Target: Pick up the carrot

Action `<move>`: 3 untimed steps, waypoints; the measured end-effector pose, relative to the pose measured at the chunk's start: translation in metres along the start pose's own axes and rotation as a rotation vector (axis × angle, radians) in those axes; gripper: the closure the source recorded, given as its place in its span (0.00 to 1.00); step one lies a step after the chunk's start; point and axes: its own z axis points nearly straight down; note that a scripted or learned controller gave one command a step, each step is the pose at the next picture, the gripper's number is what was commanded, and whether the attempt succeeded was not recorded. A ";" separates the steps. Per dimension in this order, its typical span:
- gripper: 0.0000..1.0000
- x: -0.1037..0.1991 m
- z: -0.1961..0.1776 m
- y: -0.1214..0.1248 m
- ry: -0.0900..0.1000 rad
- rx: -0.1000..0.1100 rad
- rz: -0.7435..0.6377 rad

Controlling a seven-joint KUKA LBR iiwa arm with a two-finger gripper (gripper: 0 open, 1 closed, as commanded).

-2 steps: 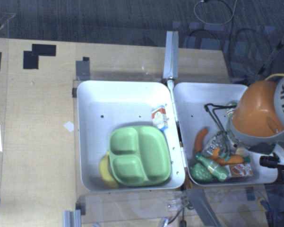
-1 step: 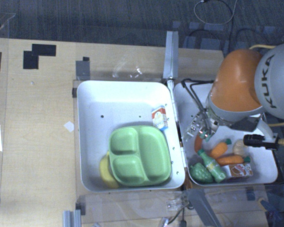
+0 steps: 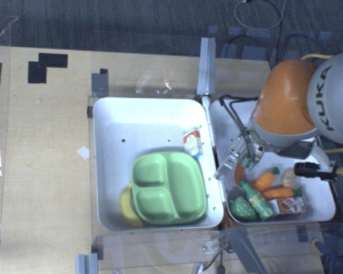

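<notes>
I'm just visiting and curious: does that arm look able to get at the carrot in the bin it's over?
Probably yes. The gripper hangs in the right bin, just beside the carrot, whose top is bare. The green bottle crowds it from below.

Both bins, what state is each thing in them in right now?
Green tray: flat in left bin, atop something yellow.
Small carton: leaning against left bin's right wall.
Carrot: lying in right bin, not held.
Green bottle: lying on its side.
Gripper: low over right bin.
</notes>
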 end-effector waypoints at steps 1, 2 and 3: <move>0.00 -0.059 -0.016 -0.062 -0.002 0.001 -0.302; 0.00 -0.060 0.083 -0.120 -0.026 -0.006 -0.277; 1.00 -0.059 0.075 -0.119 -0.022 -0.006 -0.279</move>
